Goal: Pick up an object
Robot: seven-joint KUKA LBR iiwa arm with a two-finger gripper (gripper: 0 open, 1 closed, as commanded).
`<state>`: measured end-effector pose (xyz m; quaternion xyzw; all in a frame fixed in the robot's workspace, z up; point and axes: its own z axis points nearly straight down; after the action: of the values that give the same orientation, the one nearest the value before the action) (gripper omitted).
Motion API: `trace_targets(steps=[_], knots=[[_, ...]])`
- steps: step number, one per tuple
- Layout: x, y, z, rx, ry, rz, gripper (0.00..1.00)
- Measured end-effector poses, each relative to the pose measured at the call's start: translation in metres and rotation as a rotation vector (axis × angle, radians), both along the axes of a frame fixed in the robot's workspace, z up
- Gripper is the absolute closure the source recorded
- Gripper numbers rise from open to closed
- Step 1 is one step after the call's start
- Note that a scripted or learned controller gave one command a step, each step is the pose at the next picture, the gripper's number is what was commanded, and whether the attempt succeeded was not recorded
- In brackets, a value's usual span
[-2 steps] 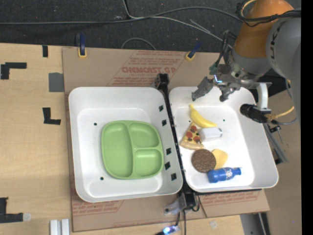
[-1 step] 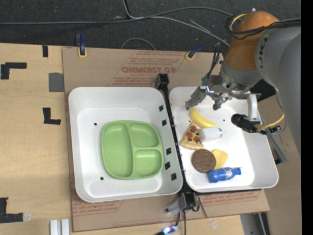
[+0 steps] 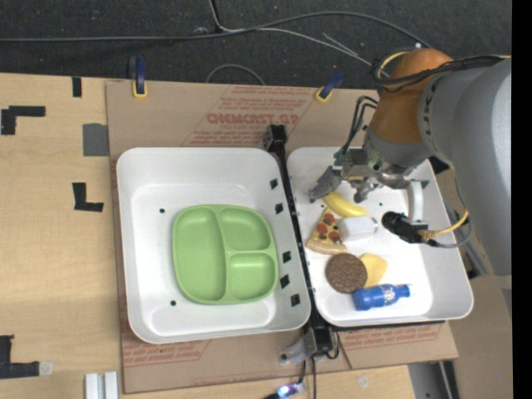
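Nearest in the right bin [image 3: 453, 306]: blue bottle [image 3: 380, 295], then brown cookie [image 3: 344, 273] and pizza slice [image 3: 326, 233]. Farther back, yellow banana [image 3: 344, 205], long axis running left to right, slightly tilted. Directly above it and just beside it, the hand [image 3: 341, 184], fingers spread wide to straddle the banana, holding nothing. Likely target: the banana, straight below.

Light is even and fairly bright, falling from above, and the two white bins [image 3: 133, 173] come close to washing out without hard glare. Shadows are soft and short, with a faint one under the arm [image 3: 465, 131] on the right bin. Focus is slightly soft throughout, small details look grainy, and the bench edges bow a little.
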<state>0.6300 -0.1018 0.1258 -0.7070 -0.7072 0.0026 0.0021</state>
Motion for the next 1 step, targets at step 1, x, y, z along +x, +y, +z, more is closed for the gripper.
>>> trace_targets(steps=[1], knots=[[-0.0004,0.0005,-0.0437,-0.001,-0.005,0.002,0.0]])
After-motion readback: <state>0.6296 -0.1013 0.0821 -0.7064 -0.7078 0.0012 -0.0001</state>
